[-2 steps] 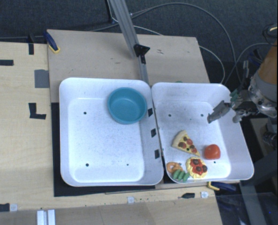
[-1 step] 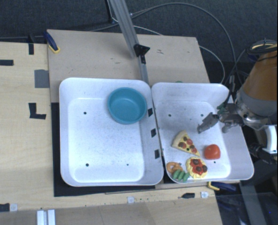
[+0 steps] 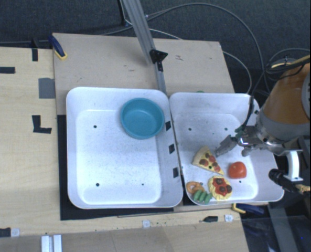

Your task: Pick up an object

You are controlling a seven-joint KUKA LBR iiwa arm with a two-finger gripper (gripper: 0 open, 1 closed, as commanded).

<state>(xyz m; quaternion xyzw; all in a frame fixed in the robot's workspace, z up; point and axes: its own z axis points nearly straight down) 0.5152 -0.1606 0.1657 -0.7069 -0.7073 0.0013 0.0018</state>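
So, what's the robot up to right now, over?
Gripper low in right bin, holding nothing. Pizza slice just beside it, tomato near. Nothing in the way.

One camera hung fixed above the desk [image 3: 19, 140], looking down at a slant from a middling height. It took in both white bins [image 3: 82, 140] whole, the arm [image 3: 283, 106] entering from its right side.

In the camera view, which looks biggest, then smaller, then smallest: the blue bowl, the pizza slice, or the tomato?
1. Blue bowl, easily the biggest.
2. Pizza slice.
3. Red tomato, the smallest, though it sits near the slice in size.
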